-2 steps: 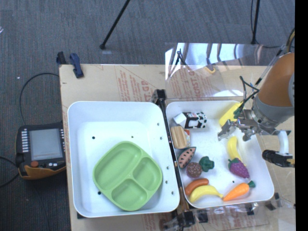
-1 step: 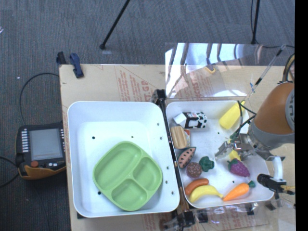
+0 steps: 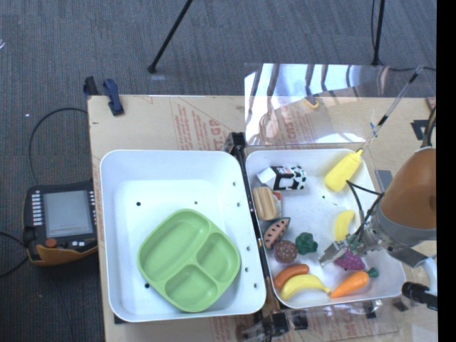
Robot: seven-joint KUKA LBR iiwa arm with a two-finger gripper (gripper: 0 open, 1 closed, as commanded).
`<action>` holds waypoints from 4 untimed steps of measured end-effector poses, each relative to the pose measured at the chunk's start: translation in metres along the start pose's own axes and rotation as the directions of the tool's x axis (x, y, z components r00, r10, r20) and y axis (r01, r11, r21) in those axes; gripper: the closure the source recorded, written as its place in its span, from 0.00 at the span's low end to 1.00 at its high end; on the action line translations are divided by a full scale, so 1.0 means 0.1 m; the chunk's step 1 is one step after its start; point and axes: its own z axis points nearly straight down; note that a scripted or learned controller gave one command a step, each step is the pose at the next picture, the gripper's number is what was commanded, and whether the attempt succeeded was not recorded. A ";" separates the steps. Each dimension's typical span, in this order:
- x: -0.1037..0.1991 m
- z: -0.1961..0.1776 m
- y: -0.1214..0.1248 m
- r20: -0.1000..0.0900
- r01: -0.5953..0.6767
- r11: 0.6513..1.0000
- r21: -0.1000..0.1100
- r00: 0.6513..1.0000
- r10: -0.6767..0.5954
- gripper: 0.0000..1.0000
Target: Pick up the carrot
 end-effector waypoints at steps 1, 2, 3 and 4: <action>-0.19 0.00 -0.16 0.001 0.354 0.935 -0.001 0.935 -0.354 0.00; 0.23 0.00 -0.06 0.002 0.788 0.616 0.000 0.616 -0.788 0.00; -0.03 -0.01 -0.11 0.010 0.951 0.309 0.001 0.309 -0.951 0.00; -0.03 -0.10 -0.11 0.009 0.946 0.325 -0.003 0.325 -0.946 1.00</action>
